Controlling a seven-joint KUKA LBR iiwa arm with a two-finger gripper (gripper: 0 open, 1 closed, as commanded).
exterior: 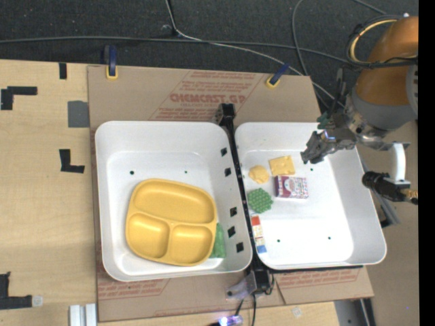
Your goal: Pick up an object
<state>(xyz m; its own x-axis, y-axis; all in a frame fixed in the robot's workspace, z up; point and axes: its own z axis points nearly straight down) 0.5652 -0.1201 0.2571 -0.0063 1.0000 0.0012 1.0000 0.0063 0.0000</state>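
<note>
Nearest the camera, at the front of the desk [41,202], two white bins sit side by side on a brown cardboard sheet [197,97]. Left bin [112,138]: a yellow divided tray [171,221], with a green item [219,242] wedged between the tray's right edge and the bin wall. Right bin [360,243]: a small yellow lump [259,174], a yellow block [282,165], a purple and white carton [291,187], a green textured piece [259,200], and a narrow red, white and blue packet [257,233] lying along the left wall.

The jaws [314,151] hang over the upper right part of the right bin, with the grey and orange arm [384,73] behind them. Whether they are parted or closed cannot be told; nothing is seen between them. The yellow block lies nearest, just to their left and slightly toward the front; the carton lies beyond it, further forward. All objects rest on the bin floor.
</note>
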